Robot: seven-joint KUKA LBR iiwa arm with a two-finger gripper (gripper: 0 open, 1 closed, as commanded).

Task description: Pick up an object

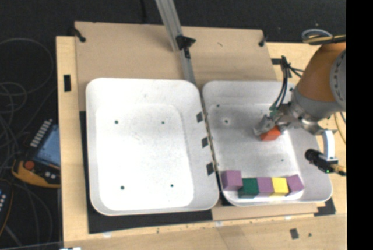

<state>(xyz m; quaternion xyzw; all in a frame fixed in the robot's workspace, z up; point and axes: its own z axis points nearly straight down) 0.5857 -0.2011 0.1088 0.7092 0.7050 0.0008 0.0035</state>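
In the right bin [233, 97] my gripper [269, 127] reaches in from the right, low over the bin's middle. A small orange-red object [270, 135] sits right at the fingertips, touching or just under them; I cannot tell whether it is between the fingers. Along the bin's near edge lies a row of blocks: a purple one [232, 179], a green one [249, 187], a second purple one [265, 185], a yellow one [280, 185] and a third purple one [294, 183].
The left bin [143, 144] lies beside the right one, with dark clips along the shared edge. A slanted metal rail [169, 10] rises behind the bins. The arm's orange band [317, 77] hangs over the right bin's far right side.
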